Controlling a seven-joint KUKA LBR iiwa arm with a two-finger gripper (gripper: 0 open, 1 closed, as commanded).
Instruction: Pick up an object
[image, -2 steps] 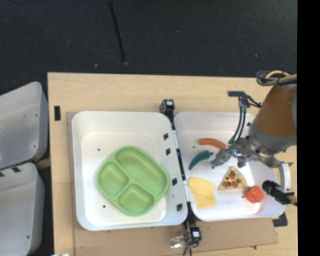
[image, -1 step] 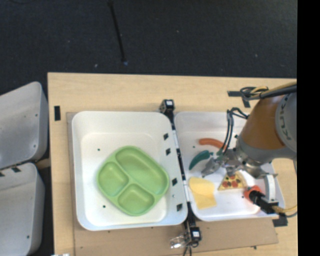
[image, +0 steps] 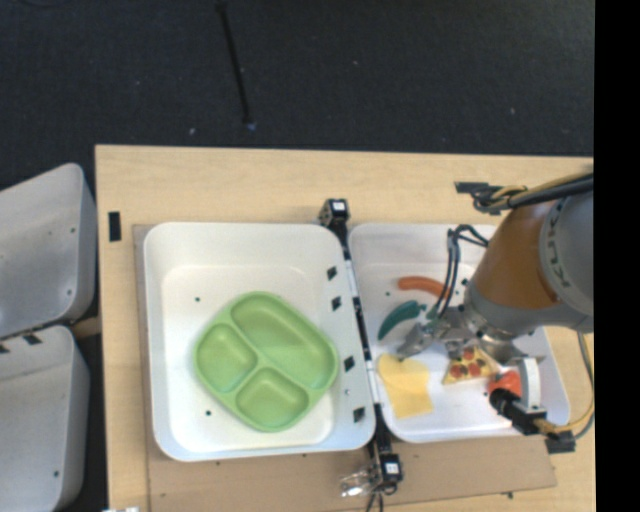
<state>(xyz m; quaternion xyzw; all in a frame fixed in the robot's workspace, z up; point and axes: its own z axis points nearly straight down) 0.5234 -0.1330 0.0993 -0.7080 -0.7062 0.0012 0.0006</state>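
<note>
Your arm (image: 520, 265) comes in from the right, its orange band above the grey wrist and bent downward. The gripper (image: 415, 342) points left and low, tilted at a slant; you can't make out its opening from here.

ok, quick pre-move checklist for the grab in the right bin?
1. Gripper over the right bin, not the left one: ok.
2. Finger state, open or shut: cannot tell, too small and blurred.
3. Target under the gripper: cannot tell; the yellow cheese wedge and the dark green piece both lie close to it.
4. Object between the fingers already: not ok, none visible.
5. Neighbours clear of the target: not ok; the pizza slice and orange carrot crowd the same area.
6. Green divided plate lying flat in the left bin, out of the way: ok.
</note>
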